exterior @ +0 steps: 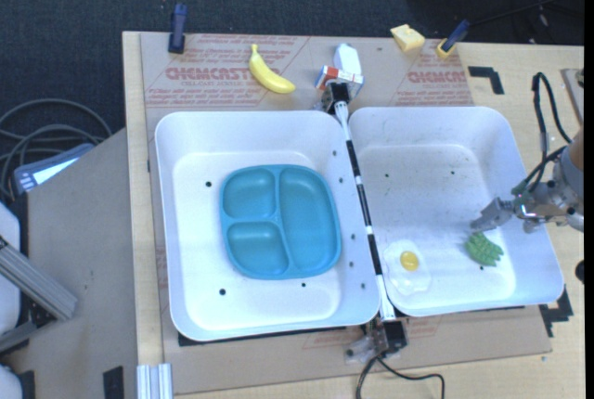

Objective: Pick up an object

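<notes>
The right bin (436, 165) holds a small green leafy toy (484, 248) near its right wall and a fried-egg toy (408, 261) at its front left corner. My gripper (509, 212) reaches in over the right rim, just above and slightly right of the green toy; nothing is visibly held in it. A blue divided plate (278, 221) lies in the middle of the left bin (186, 165).
On the cardboard behind the bins lie a banana (269, 72), a yellow wedge (406, 38), a white and red item (342, 70) and two blue clips (176, 26). Cables run along the right edge. The ridge between the bins runs front to back.
</notes>
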You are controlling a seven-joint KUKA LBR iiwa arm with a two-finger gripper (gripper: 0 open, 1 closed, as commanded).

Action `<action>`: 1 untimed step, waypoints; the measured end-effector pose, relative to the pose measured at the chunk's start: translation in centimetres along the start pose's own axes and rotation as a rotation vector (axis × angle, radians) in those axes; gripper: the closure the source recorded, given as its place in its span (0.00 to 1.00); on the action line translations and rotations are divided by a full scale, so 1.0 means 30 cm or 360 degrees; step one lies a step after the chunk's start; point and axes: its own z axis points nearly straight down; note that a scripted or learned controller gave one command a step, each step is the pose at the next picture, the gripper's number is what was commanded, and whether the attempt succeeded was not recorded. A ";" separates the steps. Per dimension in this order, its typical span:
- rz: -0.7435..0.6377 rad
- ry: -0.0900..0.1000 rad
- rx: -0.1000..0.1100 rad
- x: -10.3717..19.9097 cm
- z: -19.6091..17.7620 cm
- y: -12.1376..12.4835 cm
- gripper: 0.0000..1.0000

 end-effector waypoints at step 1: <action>-0.0003 0.0001 -0.0002 0.045 0.271 0.003 0.00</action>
